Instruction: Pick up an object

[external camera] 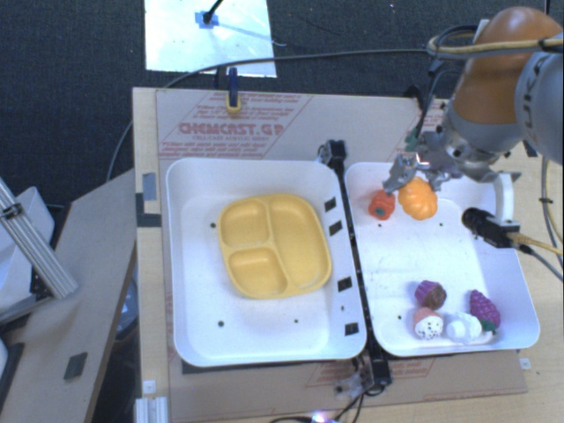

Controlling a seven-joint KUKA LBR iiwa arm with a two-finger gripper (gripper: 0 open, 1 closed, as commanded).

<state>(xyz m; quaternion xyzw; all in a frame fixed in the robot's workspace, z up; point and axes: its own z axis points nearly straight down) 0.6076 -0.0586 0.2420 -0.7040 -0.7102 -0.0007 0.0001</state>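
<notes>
Right white bin (511,311): fingers (398,176) spread open just above orange toy (418,199).

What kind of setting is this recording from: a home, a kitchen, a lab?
Most likely a robotics lab bench: two white bins sit on a board, cables trail across it, and the arm's gripper hangs over toy food, an orange pumpkin among it.

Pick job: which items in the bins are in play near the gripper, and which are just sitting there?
In play: gripper, small orange-red toy, orange pumpkin-like toy.

Lying about: yellow divided plate in left bin, purple grapes toy, dark purple toy, white toys.
</notes>
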